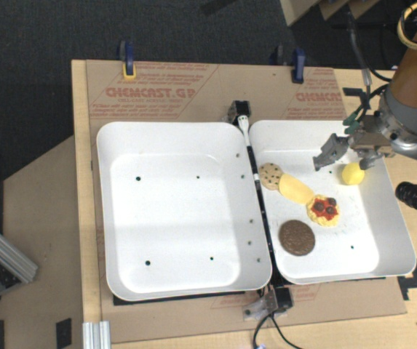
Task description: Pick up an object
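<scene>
Your hand [348, 156] hung spread wide over the right bin [383, 264], gripping nothing, with the small yellow ball [352, 174] just beside it.

We see two shallow white bins side by side on a brown board [215, 86] printed with red lettering. The left bin [113, 195] has a few small dark dots on its floor. The right bin [390, 257] sits at its 3 o'clock, their rims touching. At the board's 12 o'clock edge, two blue clamps [127, 58] grip it. A black clip [239, 111] sits where the bins meet, another [273, 300] at 6 o'clock. Dark carpet [48, 20] lies beyond.
</scene>
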Tool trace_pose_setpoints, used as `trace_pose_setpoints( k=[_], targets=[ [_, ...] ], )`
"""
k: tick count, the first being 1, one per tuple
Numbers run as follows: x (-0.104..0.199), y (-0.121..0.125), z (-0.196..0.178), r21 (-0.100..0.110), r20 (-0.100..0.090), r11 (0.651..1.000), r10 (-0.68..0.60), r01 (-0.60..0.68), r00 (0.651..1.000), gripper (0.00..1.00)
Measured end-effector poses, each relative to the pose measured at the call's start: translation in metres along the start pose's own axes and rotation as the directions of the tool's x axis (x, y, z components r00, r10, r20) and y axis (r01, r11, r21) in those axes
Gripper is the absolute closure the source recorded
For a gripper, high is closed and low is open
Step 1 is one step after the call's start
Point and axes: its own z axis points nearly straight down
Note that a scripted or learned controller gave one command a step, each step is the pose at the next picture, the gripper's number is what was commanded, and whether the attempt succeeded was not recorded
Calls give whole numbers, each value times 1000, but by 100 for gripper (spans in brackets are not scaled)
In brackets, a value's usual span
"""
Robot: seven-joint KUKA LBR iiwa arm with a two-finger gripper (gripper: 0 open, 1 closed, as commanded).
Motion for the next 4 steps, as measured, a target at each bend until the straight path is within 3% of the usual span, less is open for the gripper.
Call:
trace_pose_setpoints(
  k=[1, 2, 3, 4],
  targets=[
    [0, 1, -11, -3, 0, 1000, -1, 1, 1000, 100],
    [68, -23, -146, -18, -2, 1000, -9, 9, 1000, 100],
    [115, -57, -67, 10, -2, 1000, -6, 6, 1000, 100],
    [169, -59, -145, -10, -3, 1000, -6, 6, 1000, 100]
  ],
)
